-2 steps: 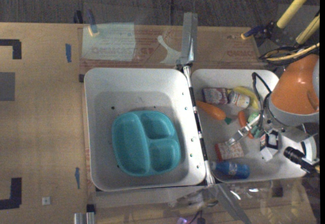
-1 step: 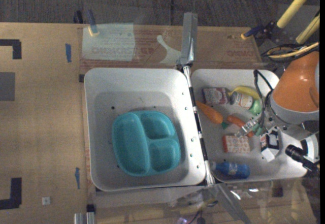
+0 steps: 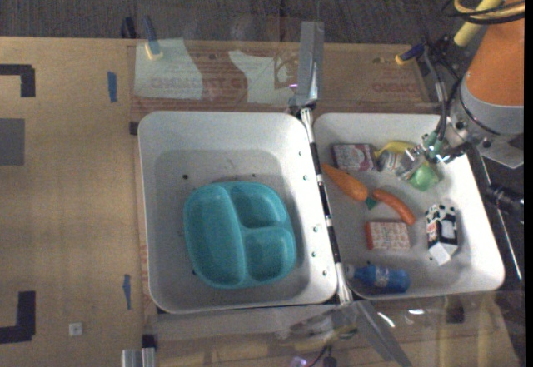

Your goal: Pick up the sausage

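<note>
The sausage [image 3: 394,205] is a short orange-red link lying slantwise in the middle of the right bin [image 3: 487,257], just right of a carrot [image 3: 346,184]. My gripper [image 3: 419,162] hangs over the bin's far part, above a green object [image 3: 425,178] and beside a yellow one [image 3: 390,149]. It is up and to the right of the sausage, well apart from it. The arm's orange band [image 3: 500,57] fills the upper right corner.
The right bin also holds a maroon packet [image 3: 353,157], a red cracker box [image 3: 387,235], a black-and-white carton [image 3: 441,232] and a blue bottle [image 3: 381,278]. In the left bin [image 3: 166,149] lies a teal divided plate [image 3: 240,234].
</note>
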`<state>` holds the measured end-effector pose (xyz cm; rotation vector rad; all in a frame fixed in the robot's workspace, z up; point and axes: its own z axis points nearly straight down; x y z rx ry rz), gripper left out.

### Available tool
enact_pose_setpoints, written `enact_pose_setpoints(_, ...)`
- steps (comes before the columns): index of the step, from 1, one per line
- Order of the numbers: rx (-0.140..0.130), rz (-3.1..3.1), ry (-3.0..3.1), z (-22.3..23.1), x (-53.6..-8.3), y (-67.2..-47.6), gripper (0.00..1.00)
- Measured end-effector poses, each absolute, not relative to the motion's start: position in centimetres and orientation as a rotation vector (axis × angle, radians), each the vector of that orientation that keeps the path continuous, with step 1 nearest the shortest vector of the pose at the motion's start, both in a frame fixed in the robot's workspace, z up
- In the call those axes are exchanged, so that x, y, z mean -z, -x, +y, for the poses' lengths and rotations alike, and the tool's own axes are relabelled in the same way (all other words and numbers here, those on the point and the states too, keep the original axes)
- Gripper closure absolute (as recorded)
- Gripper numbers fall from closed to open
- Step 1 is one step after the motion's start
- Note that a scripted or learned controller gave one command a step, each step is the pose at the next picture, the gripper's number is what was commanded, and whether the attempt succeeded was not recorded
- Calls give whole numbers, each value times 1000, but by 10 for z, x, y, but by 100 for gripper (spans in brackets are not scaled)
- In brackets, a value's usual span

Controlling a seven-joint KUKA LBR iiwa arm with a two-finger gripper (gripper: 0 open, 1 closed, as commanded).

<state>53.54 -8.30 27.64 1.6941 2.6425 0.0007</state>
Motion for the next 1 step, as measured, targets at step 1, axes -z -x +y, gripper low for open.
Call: enact_pose_setpoints(1, 0, 2643, -1693, -83, -276, -535, 0)
